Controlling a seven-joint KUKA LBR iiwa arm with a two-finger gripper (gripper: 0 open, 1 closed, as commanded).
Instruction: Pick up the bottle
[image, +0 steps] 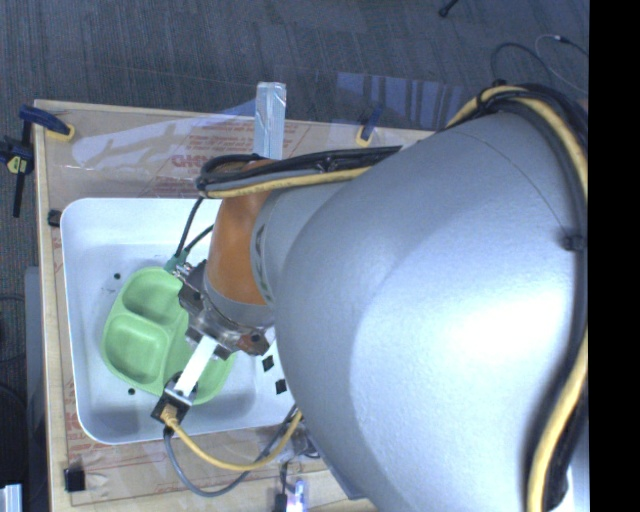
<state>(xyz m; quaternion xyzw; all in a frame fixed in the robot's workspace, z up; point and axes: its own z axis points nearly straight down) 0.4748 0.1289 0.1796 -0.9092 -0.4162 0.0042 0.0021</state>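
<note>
A: Where does the bottle sit?

B: That cannot be told. The arm (430, 320) covers the whole right side and much of the middle, so the bottle may well lie beneath it, in the hidden part of the left bin (75, 300) or in the bin beyond. Nothing bottle-shaped can be made out on the bin floor that is open to view.

A: And the pincer?

B: The pincer (197, 345) is low in the left bin, over the right edge of a green dish (140, 335) with two hollows. Its wrist, under the orange band (235, 255), points down and to the left. A white bar with a dark tip (185, 385) juts from it toward the bin's near wall, and a yellow cable (230, 462) trails from that tip over the table (60, 160).

A: Apart, together, or clamped on something?

B: One cannot tell; the wrist hides its working end. No object is seen held in it.

A: So which way should the next move go?

B: That turns on the bottle's bearing and long axis from the pincer, and neither can be read. As a judgement, the pick looks unfinished: the pincer is at the dish, not at a bottle, and the arm would need to lift clear before any approach could be lined up.
</note>
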